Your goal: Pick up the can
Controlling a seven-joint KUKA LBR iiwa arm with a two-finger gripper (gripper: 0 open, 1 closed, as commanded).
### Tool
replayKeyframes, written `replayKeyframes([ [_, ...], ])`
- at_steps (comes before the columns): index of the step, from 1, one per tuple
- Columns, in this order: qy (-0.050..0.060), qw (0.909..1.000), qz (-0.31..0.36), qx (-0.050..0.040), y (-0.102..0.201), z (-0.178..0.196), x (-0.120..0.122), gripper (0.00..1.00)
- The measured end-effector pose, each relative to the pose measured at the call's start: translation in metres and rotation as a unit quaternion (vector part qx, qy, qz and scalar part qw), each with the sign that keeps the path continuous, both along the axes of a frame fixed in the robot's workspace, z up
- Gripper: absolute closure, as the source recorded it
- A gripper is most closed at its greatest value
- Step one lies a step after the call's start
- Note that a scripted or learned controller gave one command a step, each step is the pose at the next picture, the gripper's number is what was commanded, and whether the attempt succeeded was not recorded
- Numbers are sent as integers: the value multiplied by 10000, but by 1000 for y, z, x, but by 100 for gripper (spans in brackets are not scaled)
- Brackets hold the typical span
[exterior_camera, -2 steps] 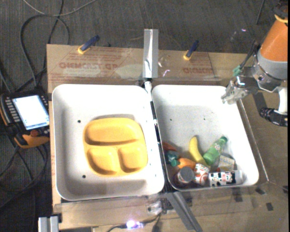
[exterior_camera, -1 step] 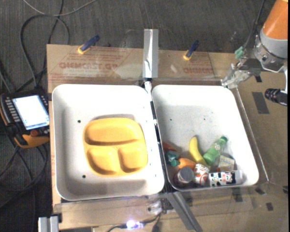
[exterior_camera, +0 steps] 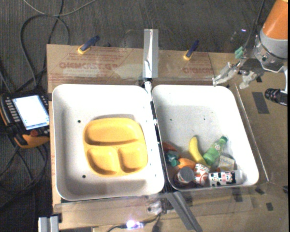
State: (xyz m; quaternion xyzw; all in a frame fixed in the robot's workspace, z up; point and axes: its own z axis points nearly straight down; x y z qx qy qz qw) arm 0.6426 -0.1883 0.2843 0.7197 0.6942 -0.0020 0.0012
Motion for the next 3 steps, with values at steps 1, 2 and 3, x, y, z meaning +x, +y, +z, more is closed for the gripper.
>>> replayKeyframes([
  [1,6,9998,-177,29,16,-190,-77,0],
  [2,-72,9999,83,-14,41,-194,-103,0],
  [3,-52,9989,-460,-7,11,-196,-12,0],
])
